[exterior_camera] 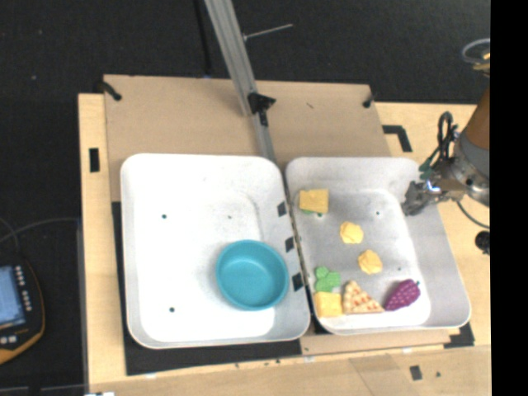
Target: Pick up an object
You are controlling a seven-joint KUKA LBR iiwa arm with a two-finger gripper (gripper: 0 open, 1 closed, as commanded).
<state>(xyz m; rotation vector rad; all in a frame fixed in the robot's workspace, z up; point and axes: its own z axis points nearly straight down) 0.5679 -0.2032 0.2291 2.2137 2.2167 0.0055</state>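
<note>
Reaching in from the right edge of the camera view, the grey arm (477,151) carries its orange band at the frame's border and ends in the hand (415,195), which sits over the upper right rim of the right bin (437,258); whether it is apart or together I cannot tell, and nothing shows between its tips. Inside that bin lie the loose pieces: a yellow square block (313,201) near the upper left corner, a small yellow lump (351,233) near the middle, and a second yellow lump (370,261) just below and right of it. Along the lower wall sit a green piece (327,280), a yellow cube (328,304) touching it from below, a pizza slice (360,299) just beside the cube, and a purple grape bunch (402,294) to the right (all well apart from the hand). The left bin (165,221) holds a blue bowl (251,274), upright near its lower right corner. Both bins rest side by side on the tan surface (214,114), and a grey pole (235,56) slants down toward the seam between them.
</note>
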